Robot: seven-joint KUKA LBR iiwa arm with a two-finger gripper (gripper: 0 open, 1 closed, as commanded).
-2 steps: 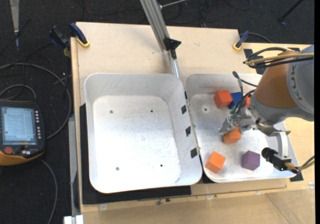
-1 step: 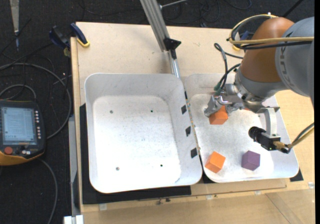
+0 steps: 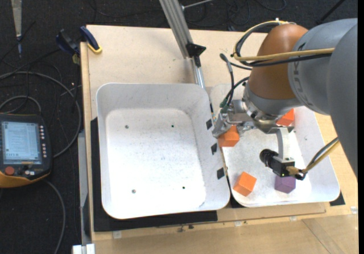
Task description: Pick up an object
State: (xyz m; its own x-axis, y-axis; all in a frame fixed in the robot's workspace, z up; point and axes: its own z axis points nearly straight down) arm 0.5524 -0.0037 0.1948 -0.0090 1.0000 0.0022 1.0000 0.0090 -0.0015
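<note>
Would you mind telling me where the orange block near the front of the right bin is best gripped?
Probably across two opposite flat sides of the orange block, coming straight down from above. It lies on the right bin floor with clear space around it, apart from the purple block.

This is a robotics lab or test cell. A bare pale wooden bench [image 3: 142, 57] stands on dark carpet strewn with loose black cables [image 3: 40, 85]. A grey handheld control pendant with a lit screen [image 3: 23, 148] lies on the floor, and a slanted aluminium rail [image 3: 173, 11] rises over the bench.
</note>
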